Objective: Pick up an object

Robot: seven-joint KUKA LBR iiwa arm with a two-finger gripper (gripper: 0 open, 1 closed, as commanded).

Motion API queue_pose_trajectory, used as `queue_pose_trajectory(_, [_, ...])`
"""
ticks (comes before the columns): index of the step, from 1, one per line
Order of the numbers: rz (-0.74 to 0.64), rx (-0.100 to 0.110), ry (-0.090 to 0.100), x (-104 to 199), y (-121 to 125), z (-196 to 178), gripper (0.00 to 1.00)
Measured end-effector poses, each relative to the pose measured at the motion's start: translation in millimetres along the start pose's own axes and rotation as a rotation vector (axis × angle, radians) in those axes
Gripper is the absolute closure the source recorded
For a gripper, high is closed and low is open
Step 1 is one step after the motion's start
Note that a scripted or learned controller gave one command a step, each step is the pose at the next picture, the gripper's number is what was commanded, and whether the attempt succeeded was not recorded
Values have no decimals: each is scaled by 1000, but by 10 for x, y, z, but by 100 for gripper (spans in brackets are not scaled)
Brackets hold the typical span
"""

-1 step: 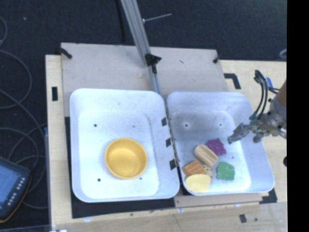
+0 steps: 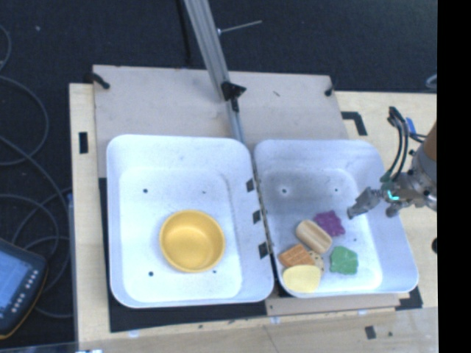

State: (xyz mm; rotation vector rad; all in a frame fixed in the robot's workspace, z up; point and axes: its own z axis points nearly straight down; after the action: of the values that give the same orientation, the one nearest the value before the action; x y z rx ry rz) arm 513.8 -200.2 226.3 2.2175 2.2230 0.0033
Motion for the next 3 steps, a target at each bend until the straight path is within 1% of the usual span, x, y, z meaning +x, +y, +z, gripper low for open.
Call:
queue_pose_trajectory(1, [3, 7, -1, 85, 13, 565, 0])
queue_pose_trajectory(2, [4, 6, -2, -10, 64, 1080, 0])
queue_pose_trajectory(3, [6, 2, -4, -27, 66, 1256, 0])
